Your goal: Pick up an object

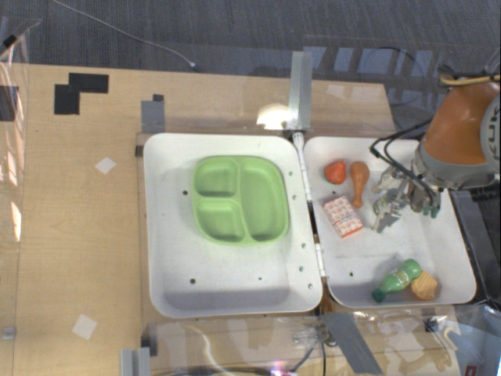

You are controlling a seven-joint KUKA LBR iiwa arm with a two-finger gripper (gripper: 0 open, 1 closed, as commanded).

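Near right corner of the right shallow white bin (462,245): one green plastic bottle-shaped toy (397,280) touching one tan bread-like lump (424,287).

Mid-bin: one pink-and-white patterned packet (343,215).

Far: one brown toy drumstick (359,180), one red rounded toy (336,171) just beside it.

Gripper (389,208) hovers right of the packet — cannot tell its spread.

Risk: descending between items, closing on nothing.

Left bin (168,210) — one green three-compartment plastic tray (239,200).

The grey arm with its orange band (463,128) is reaching in from the right, wrist pointing down and leftward. Its metal two-finger gripper (387,214) is hanging low, holding nothing visible between its fingers.
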